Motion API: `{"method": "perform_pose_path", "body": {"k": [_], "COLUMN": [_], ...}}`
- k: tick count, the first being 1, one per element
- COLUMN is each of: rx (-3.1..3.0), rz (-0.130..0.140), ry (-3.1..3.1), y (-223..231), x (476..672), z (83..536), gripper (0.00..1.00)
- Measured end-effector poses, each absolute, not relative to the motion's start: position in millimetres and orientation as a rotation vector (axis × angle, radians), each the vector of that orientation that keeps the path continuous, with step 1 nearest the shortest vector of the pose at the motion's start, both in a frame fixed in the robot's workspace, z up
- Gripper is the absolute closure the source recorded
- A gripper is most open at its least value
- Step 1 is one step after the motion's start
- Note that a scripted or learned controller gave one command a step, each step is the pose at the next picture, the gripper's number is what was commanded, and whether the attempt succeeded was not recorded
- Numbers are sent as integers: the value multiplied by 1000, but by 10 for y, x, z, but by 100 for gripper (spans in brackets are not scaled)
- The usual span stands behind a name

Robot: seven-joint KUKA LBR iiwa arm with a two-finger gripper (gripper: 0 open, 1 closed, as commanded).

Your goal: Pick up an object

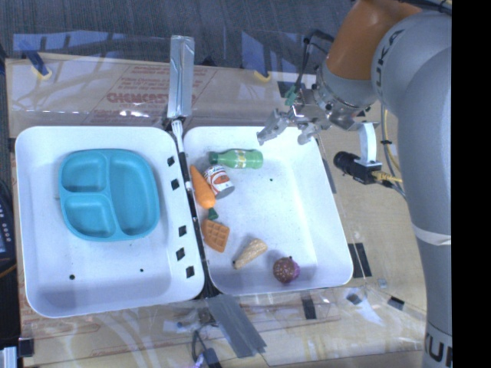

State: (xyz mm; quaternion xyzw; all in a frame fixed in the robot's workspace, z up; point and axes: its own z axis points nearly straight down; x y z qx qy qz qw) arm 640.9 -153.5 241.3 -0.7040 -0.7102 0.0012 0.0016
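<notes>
We see the grey arm (pixel 418 129), with its orange band, reaching in from the right over the table (pixel 368 228), which carries two shallow white bins of smooth moulded plastic. The left bin (pixel 46 274) holds a teal divided plate (pixel 109 194) with three compartments, glossy and round-cornered. The right bin (pixel 307 213) holds the candidates for picking: a green bottle (pixel 235 159) lying on its side near the far wall, an orange carrot (pixel 202 188) along the left wall, a small can (pixel 219 182) touching the carrot, a ridged waffle piece (pixel 216 235), a tan cone (pixel 249 252) and a dark, rounded fruit (pixel 286 269) near the front wall. The hand (pixel 285 129) hovers over the far edge of this bin with its fingers spread and nothing between them. We judge the bottle the nearest target; a sound grasp would descend with the fingers astride its narrow width, since a smooth cylinder may roll if struck off-centre. The cone and fruit lie apart from their neighbours, which should ease approach.
</notes>
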Motion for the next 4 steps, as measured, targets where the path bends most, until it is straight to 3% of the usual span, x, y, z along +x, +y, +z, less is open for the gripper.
{"method": "perform_pose_path", "body": {"k": [1,2,3,4], "rx": [-2149,-2145,-2071,-2064], "rz": [3,4,3,2], "ry": [-2289,-2302,-2359,-2367], "y": [-957,-971,-1443,-1433], "x": [6482,5875,5065,5077], "z": [1070,935,917,1012], "gripper": [0,0,0,100]}}
